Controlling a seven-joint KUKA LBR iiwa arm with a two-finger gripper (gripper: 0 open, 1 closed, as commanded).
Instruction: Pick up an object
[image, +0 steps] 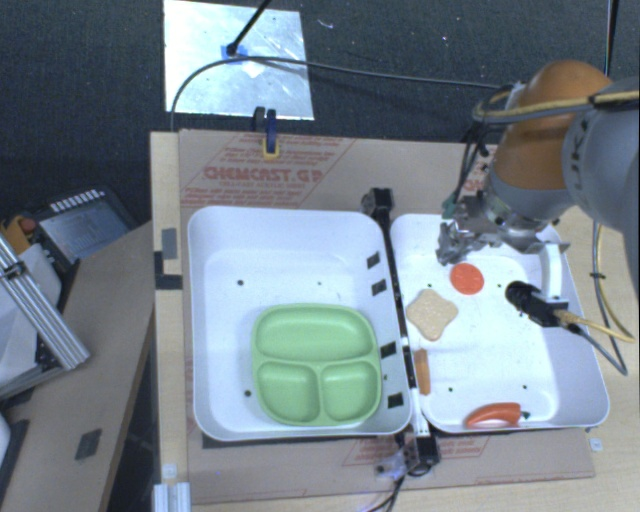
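The right bin holds an orange piece at its near rim, a toast slice left of centre and a red-orange disc farther back. The gripper hangs just beyond the disc, so a good pick likely means centring over it first. Whether it is parted or holds anything cannot be told, its tips blurring into dark metal.
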